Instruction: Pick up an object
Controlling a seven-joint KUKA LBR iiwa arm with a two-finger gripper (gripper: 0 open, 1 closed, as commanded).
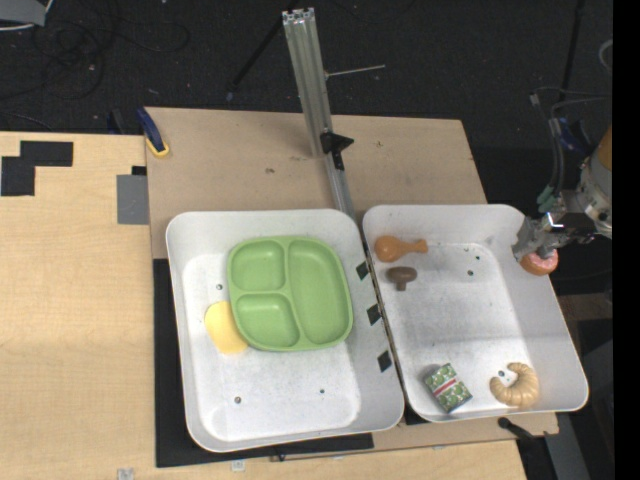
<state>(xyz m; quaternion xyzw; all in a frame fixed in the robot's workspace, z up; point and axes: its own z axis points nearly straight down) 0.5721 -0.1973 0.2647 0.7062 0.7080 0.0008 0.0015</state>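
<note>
Pink and rounded, a small toy (541, 262) sits at the right bin's (470, 398) right rim, directly under the gripper (537, 243); whether the fingers grip it, I cannot tell. Nearby lie an orange drumstick (399, 247), brown mushroom-shaped piece (401, 277), green carton (446, 387) and tan croissant (516, 385).

A brown bench (400, 158) bears two white bins (200, 368) side by side.
</note>
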